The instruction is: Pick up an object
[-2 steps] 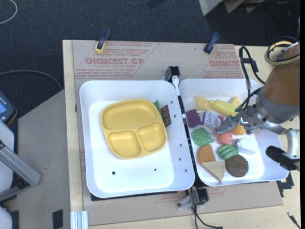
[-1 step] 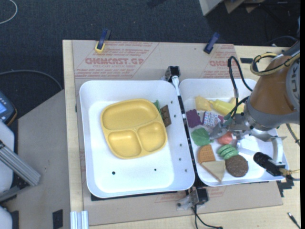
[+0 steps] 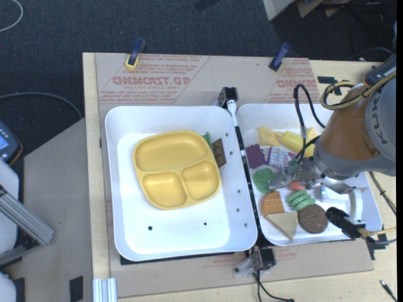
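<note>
The claw (image 3: pixel 301 176) is down in the middle of the right bin (image 3: pixel 271 108), among a heap of toy food, and the arm above hides it too much to tell whether it is wide or narrow or has hold of anything. Just below it in the view lies a small red piece (image 3: pixel 296 185), and next to that a green ridged piece (image 3: pixel 300 199). Toward the bin's near edge sit a round brown biscuit (image 3: pixel 312 219), a tan wedge (image 3: pixel 283 224) and an orange square cracker (image 3: pixel 272 203), close together. On the side of the claw toward the other bin lies a dark green piece (image 3: pixel 262 178), with a purple piece (image 3: pixel 254 155) beyond it. Yellow pieces (image 3: pixel 280 138) lie near the far edge. The left bin (image 3: pixel 176 234) carries a yellow divided plate (image 3: pixel 176 168) in its far half, with a small brown block (image 3: pixel 218 153) touching the plate's rim on the side nearest the right bin.
</note>
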Available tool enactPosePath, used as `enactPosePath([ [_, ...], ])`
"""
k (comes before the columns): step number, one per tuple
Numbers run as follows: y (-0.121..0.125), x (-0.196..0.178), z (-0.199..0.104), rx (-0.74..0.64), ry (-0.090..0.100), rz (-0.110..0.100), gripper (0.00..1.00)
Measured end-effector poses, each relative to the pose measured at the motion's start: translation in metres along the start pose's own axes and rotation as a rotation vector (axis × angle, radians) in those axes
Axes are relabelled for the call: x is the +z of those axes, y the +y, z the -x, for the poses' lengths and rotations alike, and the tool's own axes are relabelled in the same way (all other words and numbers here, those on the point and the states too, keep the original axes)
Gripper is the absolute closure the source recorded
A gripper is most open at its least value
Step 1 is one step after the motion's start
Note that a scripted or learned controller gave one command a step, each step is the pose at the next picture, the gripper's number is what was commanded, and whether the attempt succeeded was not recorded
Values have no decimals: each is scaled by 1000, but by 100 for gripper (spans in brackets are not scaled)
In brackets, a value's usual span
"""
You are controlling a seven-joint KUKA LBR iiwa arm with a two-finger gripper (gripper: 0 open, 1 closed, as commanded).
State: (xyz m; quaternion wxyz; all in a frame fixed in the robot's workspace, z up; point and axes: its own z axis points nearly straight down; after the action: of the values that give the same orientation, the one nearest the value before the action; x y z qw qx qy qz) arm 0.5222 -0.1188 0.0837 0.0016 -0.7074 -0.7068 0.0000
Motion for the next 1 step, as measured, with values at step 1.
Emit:
enactPosePath([
  [1, 2, -14, 1, 1, -3, 9, 100],
])
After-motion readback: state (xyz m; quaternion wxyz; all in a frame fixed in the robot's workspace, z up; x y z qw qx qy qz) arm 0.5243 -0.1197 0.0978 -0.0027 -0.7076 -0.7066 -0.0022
